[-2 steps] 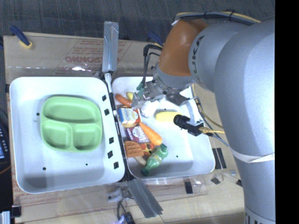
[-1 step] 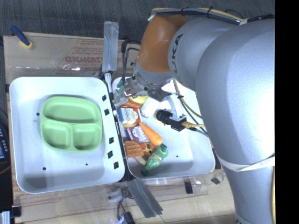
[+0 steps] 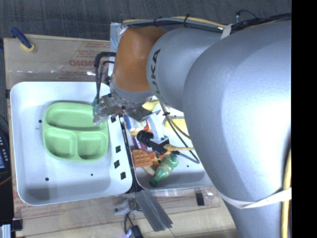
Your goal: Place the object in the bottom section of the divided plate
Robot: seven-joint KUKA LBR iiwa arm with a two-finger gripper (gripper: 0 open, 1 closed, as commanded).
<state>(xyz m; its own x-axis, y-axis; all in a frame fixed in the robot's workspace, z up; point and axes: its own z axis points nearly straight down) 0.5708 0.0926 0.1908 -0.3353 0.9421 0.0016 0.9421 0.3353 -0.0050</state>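
A light green divided plate point(image 3: 74, 131) lies in the left white bin point(image 3: 29, 177), with one wide section on its far side and two small sections on its near side. All three sections look bare. My gripper point(image 3: 101, 111) hangs at the plate's right rim, beside the wide section, under the orange band of the arm point(image 3: 133, 58). A small pale teal patch shows at the gripper tip; I cannot tell what it is or whether it is held.
The right bin point(image 3: 190, 175) holds several items close together: a green bottle point(image 3: 163, 170), an orange waffle-like piece point(image 3: 141, 157), a yellow item point(image 3: 178, 125) and dark small things. The big grey arm covers most of that bin.
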